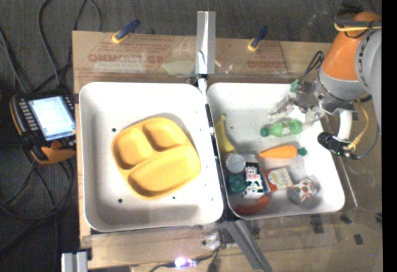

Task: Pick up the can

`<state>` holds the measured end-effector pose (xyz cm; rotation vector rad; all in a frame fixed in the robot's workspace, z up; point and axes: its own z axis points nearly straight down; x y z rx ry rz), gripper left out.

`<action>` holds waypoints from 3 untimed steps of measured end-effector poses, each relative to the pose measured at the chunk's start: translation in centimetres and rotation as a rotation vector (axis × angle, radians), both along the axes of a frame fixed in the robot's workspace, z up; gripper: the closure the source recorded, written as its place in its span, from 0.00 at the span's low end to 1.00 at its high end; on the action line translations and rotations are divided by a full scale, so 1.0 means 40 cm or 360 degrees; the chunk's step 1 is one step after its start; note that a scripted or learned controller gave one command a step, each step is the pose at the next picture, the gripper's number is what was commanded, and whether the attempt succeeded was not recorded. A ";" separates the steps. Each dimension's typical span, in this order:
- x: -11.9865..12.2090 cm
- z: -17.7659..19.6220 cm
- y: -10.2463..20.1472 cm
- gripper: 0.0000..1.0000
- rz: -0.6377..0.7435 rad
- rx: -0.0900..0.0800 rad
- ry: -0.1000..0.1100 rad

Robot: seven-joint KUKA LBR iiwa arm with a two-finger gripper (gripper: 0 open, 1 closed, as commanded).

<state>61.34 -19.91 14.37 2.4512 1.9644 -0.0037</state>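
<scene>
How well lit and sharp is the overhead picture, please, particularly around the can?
Camera view: even, soft light with faint shadows; the can looks small and blurred in the right bin; the gripper is a smeared tangle; the handheld screen glows bright.

We see a yellow divided tray in the left bin. In the right bin we note a banana by the left wall, a green bottle, a carrot below it, a small carton, and a red item at the front. A pendant sits left of the surface.
</scene>
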 end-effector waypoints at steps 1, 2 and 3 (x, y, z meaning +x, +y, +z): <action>-0.049 -0.137 0.137 0.00 -0.0024 -0.0006 -0.0013; 0.050 -0.131 -0.014 0.00 0.0041 0.0015 -0.0006; 0.030 -0.137 0.034 0.00 0.0034 -0.0006 -0.0015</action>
